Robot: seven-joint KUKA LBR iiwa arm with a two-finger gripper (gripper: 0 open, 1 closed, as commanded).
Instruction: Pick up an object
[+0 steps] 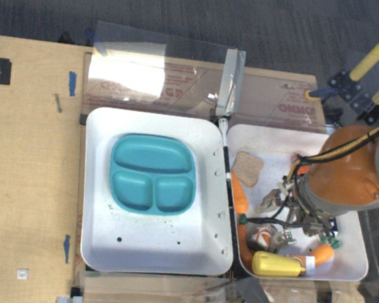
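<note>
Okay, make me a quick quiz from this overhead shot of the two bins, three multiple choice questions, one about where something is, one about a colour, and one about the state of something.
1. Where does the divided tray lie?
A. In the left bin
B. In the right bin
C. On the bare bench

2. What colour is the bottle at the near edge of the right bin?
A. Blue
B. Yellow
C. Green

3. How does that bottle rest?
A. Standing upright
B. Lying on its side
C. Hanging from the arm

Answers:
1. A, the teal tray sits in the middle of the left bin.
2. B, its body is yellow with a white cap end.
3. B, it lies lengthwise along the bin's near wall, beside an orange carrot-like piece.
</note>
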